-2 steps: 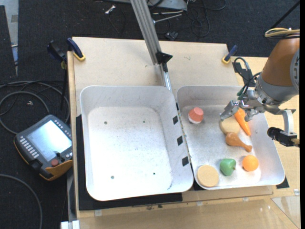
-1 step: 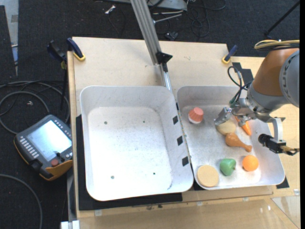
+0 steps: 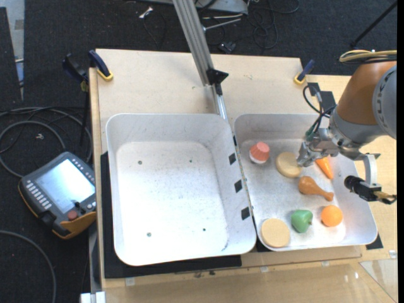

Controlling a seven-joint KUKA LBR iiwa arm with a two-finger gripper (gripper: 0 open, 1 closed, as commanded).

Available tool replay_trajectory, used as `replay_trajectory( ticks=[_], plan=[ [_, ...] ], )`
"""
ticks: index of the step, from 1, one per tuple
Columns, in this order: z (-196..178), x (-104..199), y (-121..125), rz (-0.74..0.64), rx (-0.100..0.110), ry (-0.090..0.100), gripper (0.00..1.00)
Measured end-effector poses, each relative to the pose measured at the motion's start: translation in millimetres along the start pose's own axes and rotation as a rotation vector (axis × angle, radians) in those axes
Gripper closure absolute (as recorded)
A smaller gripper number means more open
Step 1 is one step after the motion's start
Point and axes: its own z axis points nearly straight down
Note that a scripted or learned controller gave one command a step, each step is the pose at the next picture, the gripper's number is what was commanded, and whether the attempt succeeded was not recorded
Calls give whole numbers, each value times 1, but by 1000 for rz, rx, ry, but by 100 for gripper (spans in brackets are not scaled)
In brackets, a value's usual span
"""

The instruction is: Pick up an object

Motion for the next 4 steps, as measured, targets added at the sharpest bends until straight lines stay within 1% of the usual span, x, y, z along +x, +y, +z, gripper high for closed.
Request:
replay_trajectory(
  ticks=[1, 2, 3, 4],
  plan=[
    [-43, 0, 4, -3, -3, 0, 100],
    [-89, -7, 4, -2, -4, -1, 100],
    [-117, -7, 5, -3, -2, 0, 100],
    [-108, 49, -7, -8, 4, 3, 100]
  ],
)
